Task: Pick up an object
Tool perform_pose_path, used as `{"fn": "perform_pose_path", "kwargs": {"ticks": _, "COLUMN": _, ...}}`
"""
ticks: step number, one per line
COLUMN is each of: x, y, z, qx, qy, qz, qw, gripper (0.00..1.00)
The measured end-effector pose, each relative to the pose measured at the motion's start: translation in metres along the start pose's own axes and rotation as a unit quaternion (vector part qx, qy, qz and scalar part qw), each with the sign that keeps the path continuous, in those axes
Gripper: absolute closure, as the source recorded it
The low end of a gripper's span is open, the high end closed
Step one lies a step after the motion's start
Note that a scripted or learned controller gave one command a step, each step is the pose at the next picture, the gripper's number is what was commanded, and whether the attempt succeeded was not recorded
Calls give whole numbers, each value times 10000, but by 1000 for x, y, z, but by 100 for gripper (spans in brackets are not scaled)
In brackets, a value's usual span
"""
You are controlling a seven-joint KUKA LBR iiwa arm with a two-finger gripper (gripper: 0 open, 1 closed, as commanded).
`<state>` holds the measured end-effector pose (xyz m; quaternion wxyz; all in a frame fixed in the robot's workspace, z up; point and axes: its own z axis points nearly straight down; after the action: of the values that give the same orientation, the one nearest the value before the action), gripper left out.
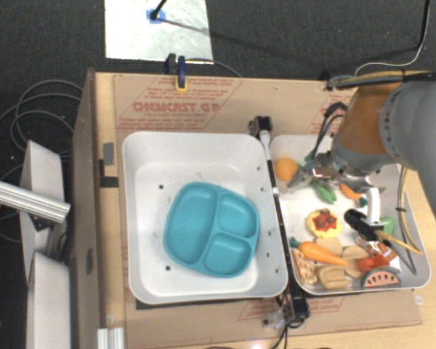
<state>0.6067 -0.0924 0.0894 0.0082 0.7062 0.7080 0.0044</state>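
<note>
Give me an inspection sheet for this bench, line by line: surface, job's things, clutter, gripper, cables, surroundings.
Surface: cardboard-covered bench bearing two white bins side by side.
Job's things: right bin holds toy foods, among them an orange ball, a carrot, a small pizza and a watermelon slice.
Clutter: left bin holds a blue divided plate.
Gripper: gripper low over the right bin's far end, beside the orange ball.
Cables: loose loops on the floor at left; thin black cable at upper right.
Surroundings: dark carpet, a pale sheet beyond the bench.
</note>
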Motion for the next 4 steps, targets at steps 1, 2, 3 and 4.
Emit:
{"fn": "perform_pose_path", "kwargs": {"ticks": 1, "x": 4, "y": 67, "z": 1, "qx": 26, "qy": 9, "qz": -18, "qw": 10000, "gripper": 0}}
{"fn": "perform_pose_path", "kwargs": {"ticks": 2, "x": 3, "y": 67, "z": -12, "qx": -6, "qy": 1, "qz": -20, "qw": 10000, "gripper": 100}}
{"fn": "perform_pose_path", "kwargs": {"ticks": 3, "x": -22, "y": -12, "z": -98, "qx": 105, "qy": 29, "qz": 23, "qw": 9999, "gripper": 100}}
{"fn": "perform_pose_path", "kwargs": {"ticks": 4, "x": -31, "y": -48, "z": -41, "qx": 100, "qy": 30, "qz": 14, "qw": 9999, "gripper": 100}}
